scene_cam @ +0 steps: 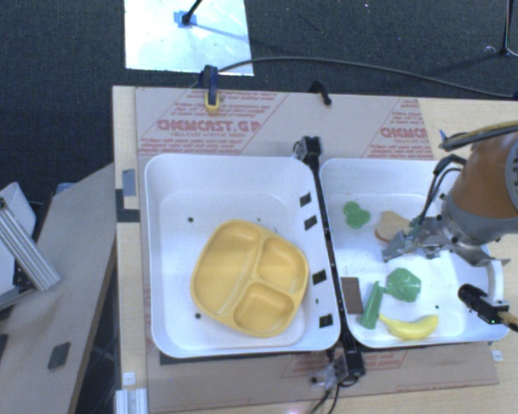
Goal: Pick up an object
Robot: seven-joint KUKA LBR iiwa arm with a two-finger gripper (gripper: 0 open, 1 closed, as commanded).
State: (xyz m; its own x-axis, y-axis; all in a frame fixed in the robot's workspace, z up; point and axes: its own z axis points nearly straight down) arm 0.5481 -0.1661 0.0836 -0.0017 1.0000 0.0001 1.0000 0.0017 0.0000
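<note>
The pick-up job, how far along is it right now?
Done: the arm has reached into the right bin, where the tool sits low beside the tan piece. In hand: nothing visibly held. Left: the grasp and lift. The banana, the green pieces and the yellow tray in the left bin all lie untouched.

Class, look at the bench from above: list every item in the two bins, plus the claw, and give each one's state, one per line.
Yellow tray: lying right way up in the left bin, tilted askew.
Banana: lying flat, right bin, untouched.
Green stick: lying flat beside the brown block.
Green leaf piece: resting loose.
Small green piece: resting loose.
Tan piece: lying beside the claw.
Claw: low over the right bin, holding nothing visible.
</note>
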